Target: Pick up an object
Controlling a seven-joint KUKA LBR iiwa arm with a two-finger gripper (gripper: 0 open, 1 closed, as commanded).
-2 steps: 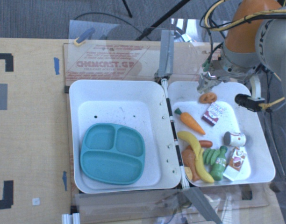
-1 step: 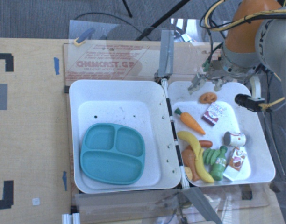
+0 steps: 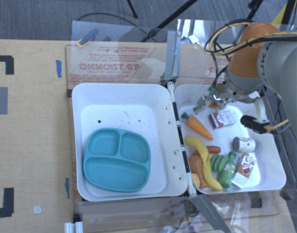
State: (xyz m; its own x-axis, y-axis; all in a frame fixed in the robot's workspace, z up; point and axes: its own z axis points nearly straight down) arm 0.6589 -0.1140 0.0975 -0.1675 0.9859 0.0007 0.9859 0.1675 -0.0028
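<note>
The right bin [image 3: 272, 178] holds several toy foods. A carrot [image 3: 198, 125] lies near its left wall, with a yellow banana [image 3: 205, 160] curving below it. A red and white packet [image 3: 222, 119] sits at mid-bin and a small white can [image 3: 243, 143] to its right. Near the front are a green bottle [image 3: 227, 172] and a small carton [image 3: 246, 167]. My gripper [image 3: 207, 104] hangs over the back left of this bin, above and just left of the packet. It is open and holds nothing.
The left bin [image 3: 85, 101] holds a teal divided plate [image 3: 118, 159]. A small red sausage [image 3: 213, 149] and an orange piece [image 3: 196, 165] lie beside the banana. A clear plastic sheet [image 3: 114, 57] lies behind the bins. The arm's yellow cables [image 3: 221, 38] loop above the wrist.
</note>
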